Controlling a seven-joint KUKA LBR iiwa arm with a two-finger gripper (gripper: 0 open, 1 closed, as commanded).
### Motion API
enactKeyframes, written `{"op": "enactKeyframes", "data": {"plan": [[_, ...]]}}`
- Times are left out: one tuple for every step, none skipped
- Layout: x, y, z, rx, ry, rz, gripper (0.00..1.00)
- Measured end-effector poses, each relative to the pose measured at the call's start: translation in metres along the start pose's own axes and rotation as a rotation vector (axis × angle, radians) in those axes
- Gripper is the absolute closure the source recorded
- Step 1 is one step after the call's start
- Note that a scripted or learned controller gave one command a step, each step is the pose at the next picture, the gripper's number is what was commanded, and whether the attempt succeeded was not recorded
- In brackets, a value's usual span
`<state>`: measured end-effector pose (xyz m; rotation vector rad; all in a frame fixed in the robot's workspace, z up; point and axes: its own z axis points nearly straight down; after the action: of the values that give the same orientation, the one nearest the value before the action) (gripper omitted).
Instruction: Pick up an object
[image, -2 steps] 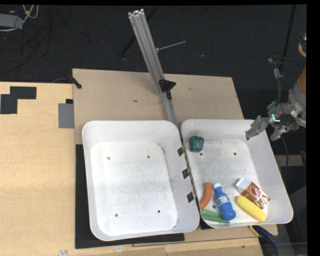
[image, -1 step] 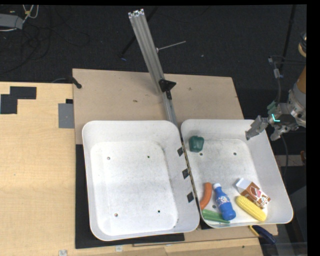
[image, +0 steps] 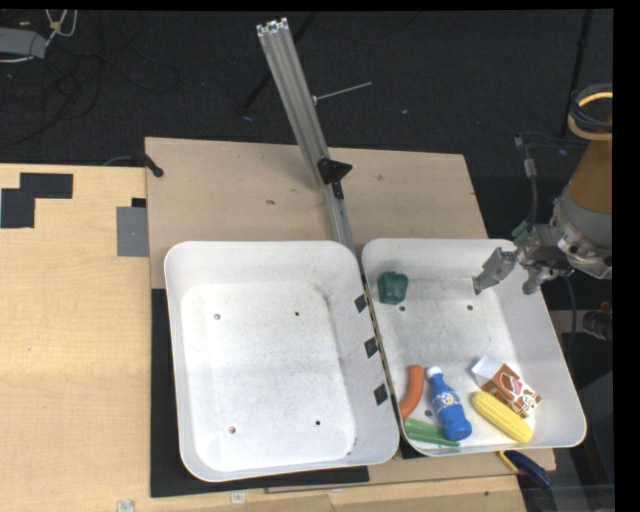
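Observation:
My gripper (image: 512, 277) hangs over the right bin's (image: 530, 330) far right corner, its two fingers spread apart with nothing between them. A green pepper (image: 392, 288) lies at the bin's far left, well away from the gripper. Along the bin's near edge lie an orange carrot (image: 412, 390), a blue bottle (image: 447, 404), a green pod (image: 430, 433), a yellow corn cob (image: 501, 416) and a small brown and white carton (image: 510, 388).
The left bin (image: 262, 355) adjoins the right one, with black clips on the shared wall. A slanted aluminium rail (image: 303, 125) rises behind the bins. The arm's orange-banded wrist (image: 590, 180) stands at the right edge.

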<state>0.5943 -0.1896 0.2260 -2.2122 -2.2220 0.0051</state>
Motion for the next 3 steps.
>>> {"op": "enactKeyframes", "data": {"plan": [[-0.004, -0.003, 0.063, 0.002, 0.0, 0.005, 0.0], [0.005, -0.001, 0.122, 0.002, 0.001, 0.003, 0.0], [0.003, -0.001, 0.108, -0.003, -0.001, 0.008, 1.0]]}}
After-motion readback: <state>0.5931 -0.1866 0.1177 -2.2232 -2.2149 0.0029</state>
